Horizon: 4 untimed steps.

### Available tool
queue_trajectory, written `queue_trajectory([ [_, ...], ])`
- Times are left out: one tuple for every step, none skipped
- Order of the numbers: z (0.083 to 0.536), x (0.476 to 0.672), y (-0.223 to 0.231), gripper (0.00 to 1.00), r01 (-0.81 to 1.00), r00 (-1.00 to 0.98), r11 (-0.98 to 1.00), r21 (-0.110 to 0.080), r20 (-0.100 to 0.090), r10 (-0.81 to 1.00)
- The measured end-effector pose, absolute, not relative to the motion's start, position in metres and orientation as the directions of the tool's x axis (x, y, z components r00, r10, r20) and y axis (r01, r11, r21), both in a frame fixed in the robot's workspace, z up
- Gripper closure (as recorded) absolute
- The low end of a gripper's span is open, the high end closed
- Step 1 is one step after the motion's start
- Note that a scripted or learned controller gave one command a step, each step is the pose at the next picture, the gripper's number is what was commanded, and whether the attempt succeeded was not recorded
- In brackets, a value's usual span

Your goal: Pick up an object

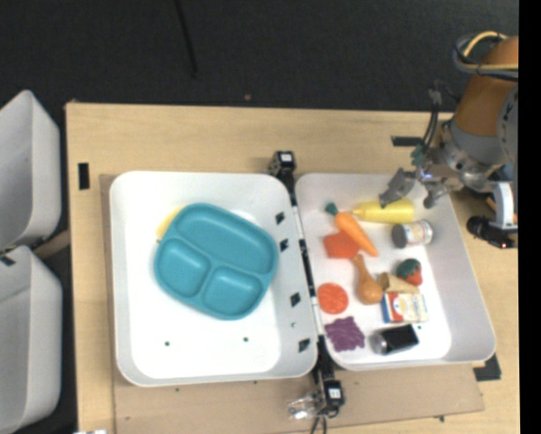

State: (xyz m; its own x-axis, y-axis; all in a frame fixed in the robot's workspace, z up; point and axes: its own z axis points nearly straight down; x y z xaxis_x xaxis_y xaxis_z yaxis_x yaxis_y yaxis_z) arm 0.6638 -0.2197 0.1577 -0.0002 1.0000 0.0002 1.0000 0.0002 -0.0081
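The gripper hangs over the far end of the right bin, its two fingers spread apart with nothing between them, just above and beside the yellow corn-like piece. Next to that lies an orange carrot, then a small grey can, a strawberry, a brown pear-shaped toy, an orange disc, a purple bunch of grapes and a black block. Over in the left bin sits a blue divided plate
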Motion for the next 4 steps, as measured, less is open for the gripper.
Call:
queue_trajectory([
  [0.103, 0.66, -0.221, 0.0, 1.0, -0.004, 0.004, -0.023, 0.003, 1.0],
  [0.108, 0.657, -0.223, 1.0, 0.999, -0.007, 0.007, -0.038, 0.003, 1.0],
  [0.154, 0.65, -0.221, 1.0, 1.0, 0.003, -0.003, 0.0, -0.002, 1.0],
  [0.203, 0.642, -0.225, 1.0, 1.0, 0.002, -0.002, 0.003, -0.002, 1.0],
])
